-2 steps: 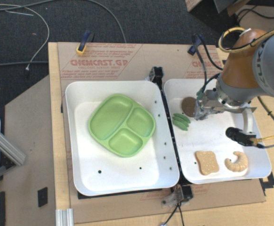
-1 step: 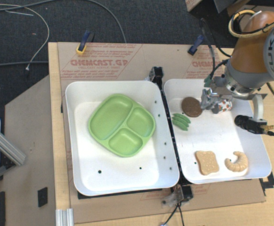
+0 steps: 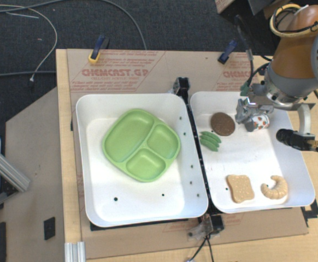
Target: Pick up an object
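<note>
Cables and a black clip (image 3: pixel 211 222) sit at the near edge of the bench, just in front of the seam where the two white bins meet. Taking the right bin (image 3: pixel 298 195) as the landmark, its near part holds a tan slice of toast (image 3: pixel 239 188) lying flat and, just beside it toward the bin's right wall, a curled pale croissant (image 3: pixel 275 188); the two are close but apart. Farther back, against the bin's left wall, lies a small green pea pod (image 3: pixel 210 140), and just behind that a round dark-brown cookie (image 3: pixel 223 123). Beside the cookie, on its right and still inside the right bin, hangs the gripper (image 3: pixel 250 119), with a small white object with red spots (image 3: pixel 261 121) right at its tip; whether the object sits between the fingers or merely next to them cannot be told, and the gripper's state cannot be told either. Above it rises the arm (image 3: pixel 296 64), grey with its orange band, coming in over the bin's far right corner. To the left of the right bin, touching it along the seam, the left bin (image 3: pixel 93 201) holds a light-green divided plate (image 3: pixel 141 144) lying near its middle. Behind both bins, two blue clamps (image 3: pixel 98 48) grip the far edge of the cardboard sheet (image 3: pixel 121 70) under them.
</note>
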